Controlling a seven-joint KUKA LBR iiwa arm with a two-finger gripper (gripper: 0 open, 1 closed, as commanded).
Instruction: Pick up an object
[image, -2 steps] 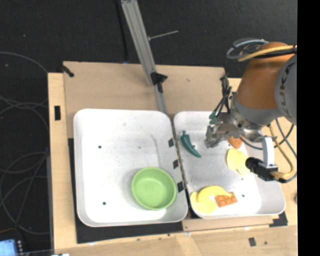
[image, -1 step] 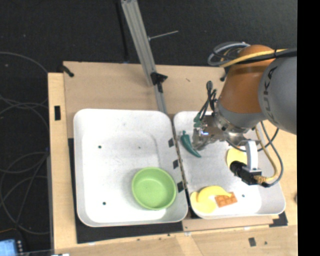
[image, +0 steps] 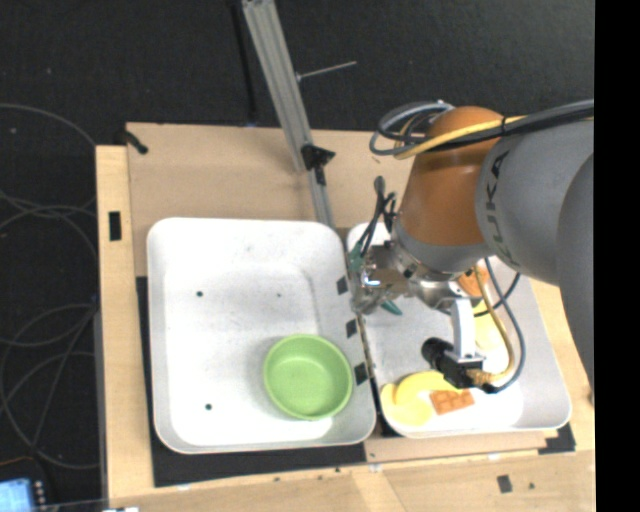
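We see the arm (image: 500, 190) reaching in from the right and covering much of the right bin (image: 545, 400), so a good part of that bin's floor is hidden beneath the grey body and the orange band. The gripper (image: 375, 290) sits low over the right bin's left side, close to the wall shared by the two bins, and it is a tangle of dark metal, cables and small teal bits; we cannot tell whether the claw is released or clenched, nor whether anything sits in it.

Near the front edge of the right bin lies a yellow object (image: 412, 397) (rounded, pale, partly covered by a dark part of the wrist assembly), and just beside it on the right an orange piece (image: 452, 401) with a blocky, toothed outline. More yellow shows behind the cables further right, too obscured for us to name.

In the left bin (image: 200, 270) a green bowl (image: 308, 376) stands upright near the front right corner, round, light green, open side up, well clear of the gripper.
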